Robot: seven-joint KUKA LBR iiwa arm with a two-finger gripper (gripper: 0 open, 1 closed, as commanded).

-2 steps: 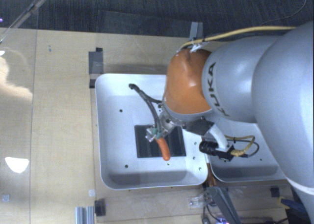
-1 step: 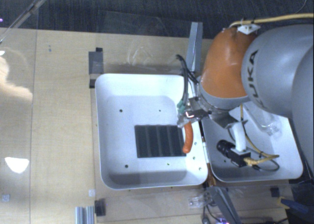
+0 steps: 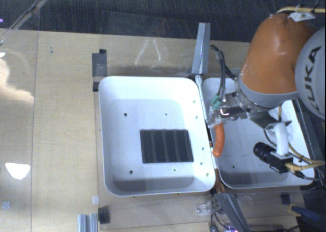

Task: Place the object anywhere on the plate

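Wooden bench (image 3: 61, 139), two white bins.
Orange object (image 3: 218, 140) under gripper (image 3: 220, 116), grip unclear; dark plate (image 3: 166, 146) unfilled.

Two white bins are seen side by side: a left bin (image 3: 153, 134) and a right bin (image 3: 244, 167). One dark ribbed plate (image 3: 166, 146) is counted in the left bin. One orange object (image 3: 218, 141) is counted at the right bin's left wall. One arm (image 3: 277, 58) is seen.
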